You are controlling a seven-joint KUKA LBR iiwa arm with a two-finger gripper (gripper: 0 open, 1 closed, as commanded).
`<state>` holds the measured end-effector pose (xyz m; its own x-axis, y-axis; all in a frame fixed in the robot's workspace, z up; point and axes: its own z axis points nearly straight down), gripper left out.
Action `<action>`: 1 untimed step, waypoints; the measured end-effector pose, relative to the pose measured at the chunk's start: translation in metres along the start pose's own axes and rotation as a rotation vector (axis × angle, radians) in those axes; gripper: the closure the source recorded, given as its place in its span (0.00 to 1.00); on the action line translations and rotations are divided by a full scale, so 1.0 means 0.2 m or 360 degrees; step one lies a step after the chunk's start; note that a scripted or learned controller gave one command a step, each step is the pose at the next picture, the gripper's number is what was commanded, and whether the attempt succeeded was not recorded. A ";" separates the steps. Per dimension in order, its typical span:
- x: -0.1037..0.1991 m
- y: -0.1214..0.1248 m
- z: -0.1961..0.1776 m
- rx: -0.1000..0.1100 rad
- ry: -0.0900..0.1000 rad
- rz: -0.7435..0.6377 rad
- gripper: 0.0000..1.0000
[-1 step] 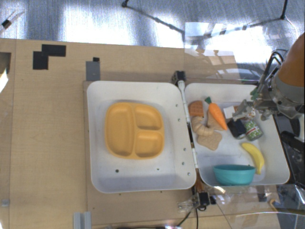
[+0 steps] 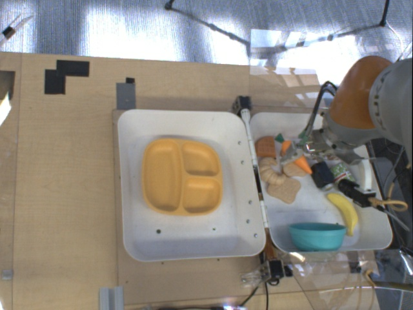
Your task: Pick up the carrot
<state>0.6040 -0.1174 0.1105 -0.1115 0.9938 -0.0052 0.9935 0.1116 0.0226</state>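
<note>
The carrot (image 2: 286, 146) is a small orange piece with a green top. It lies near the back left of the right bin (image 2: 374, 237), beside a brown round piece (image 2: 264, 147). My gripper (image 2: 293, 159) hangs low over this cluster, just right of and in front of the carrot, with the grey wrist and orange band (image 2: 358, 99) behind it. Another orange piece (image 2: 302, 167) lies right under the gripper. The gripper body hides how it meets the carrot.
The left bin (image 2: 135, 237) holds a yellow divided plate (image 2: 182, 175). In the right bin lie a bread roll (image 2: 271, 172), a toast slice (image 2: 284, 190), a dark green-labelled item (image 2: 328, 173), a banana (image 2: 345, 212) and a teal bowl (image 2: 316, 236).
</note>
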 end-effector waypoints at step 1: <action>-0.08 0.13 0.12 0.0033 0.0009 0.0519 0.00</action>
<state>0.6319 -0.1306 0.0863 0.2126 0.9771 0.0047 0.9771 -0.2126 0.0016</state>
